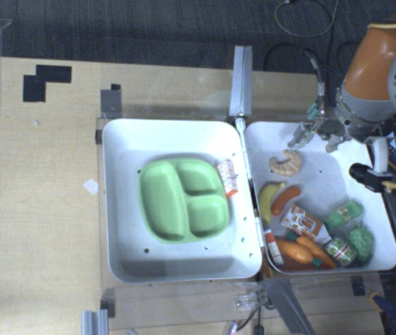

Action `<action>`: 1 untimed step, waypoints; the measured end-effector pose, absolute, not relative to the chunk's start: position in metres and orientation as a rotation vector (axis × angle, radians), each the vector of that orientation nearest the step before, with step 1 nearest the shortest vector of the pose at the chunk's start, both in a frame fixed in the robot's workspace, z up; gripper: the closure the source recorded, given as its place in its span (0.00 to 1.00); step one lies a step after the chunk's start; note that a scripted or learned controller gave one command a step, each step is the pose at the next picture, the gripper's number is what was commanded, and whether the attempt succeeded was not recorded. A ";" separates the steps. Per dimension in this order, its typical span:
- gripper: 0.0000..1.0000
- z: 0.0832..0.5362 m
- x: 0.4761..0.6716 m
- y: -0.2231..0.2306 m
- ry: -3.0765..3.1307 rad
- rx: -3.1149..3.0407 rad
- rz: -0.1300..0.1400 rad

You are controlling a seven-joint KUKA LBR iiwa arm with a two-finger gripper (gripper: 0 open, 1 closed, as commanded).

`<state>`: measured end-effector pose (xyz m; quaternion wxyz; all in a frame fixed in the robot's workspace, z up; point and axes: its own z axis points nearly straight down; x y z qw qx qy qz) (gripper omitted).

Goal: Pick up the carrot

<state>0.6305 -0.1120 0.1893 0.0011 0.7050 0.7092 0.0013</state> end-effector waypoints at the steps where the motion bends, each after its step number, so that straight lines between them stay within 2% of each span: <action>1: 0.00 0.296 0.641 -0.136 2.307 2.121 0.007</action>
